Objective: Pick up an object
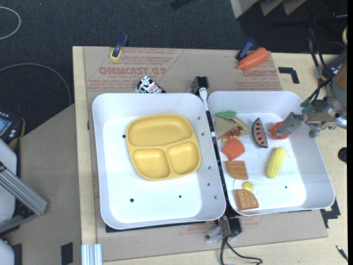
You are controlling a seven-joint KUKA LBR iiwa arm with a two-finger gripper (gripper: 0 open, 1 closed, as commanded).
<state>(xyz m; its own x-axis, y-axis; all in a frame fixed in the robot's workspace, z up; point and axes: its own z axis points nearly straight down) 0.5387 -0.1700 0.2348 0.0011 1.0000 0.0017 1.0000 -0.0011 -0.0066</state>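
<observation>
Toy food pieces lie scattered in the right bin (309,195): a watermelon slice (260,132), a corn cob (276,162), two waffles (237,169), a pizza slice (230,127). At the bin's far right, the gripper (291,125) sits against a red-orange piece (278,130); whether it grips is unclear. A yellow divided plate (163,145) rests in the left bin (110,164).

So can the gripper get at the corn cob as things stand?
Probably yes. The gripper hangs by the red toy in the right bin, and the corn cob lies apart with bare floor around it.
</observation>
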